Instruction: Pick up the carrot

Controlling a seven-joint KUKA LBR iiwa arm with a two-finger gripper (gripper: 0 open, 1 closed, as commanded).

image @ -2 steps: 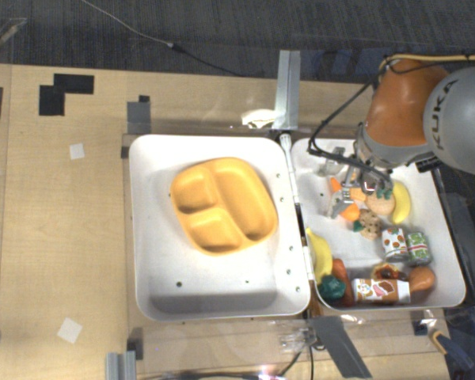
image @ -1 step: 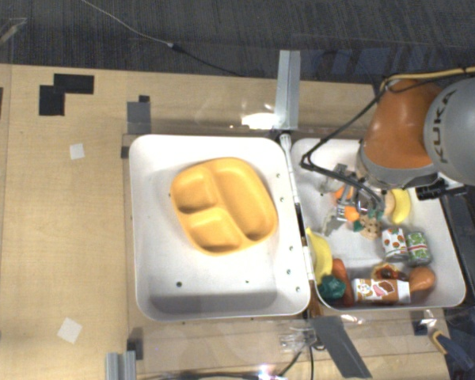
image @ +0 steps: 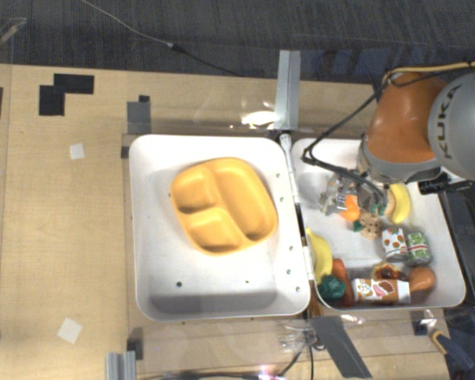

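Claw (image: 350,199) low in right bin (image: 313,169), grasping carrot (image: 351,207), banana (image: 399,203) beside.

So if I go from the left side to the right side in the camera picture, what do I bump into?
Left white bin → yellow divided plate → metal divider between the bins → banana by the right bin's left wall → claw over the small orange carrot → second banana → small can.

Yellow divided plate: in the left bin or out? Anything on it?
In. The yellow divided plate lies flat inside the left bin, nothing in its compartments.
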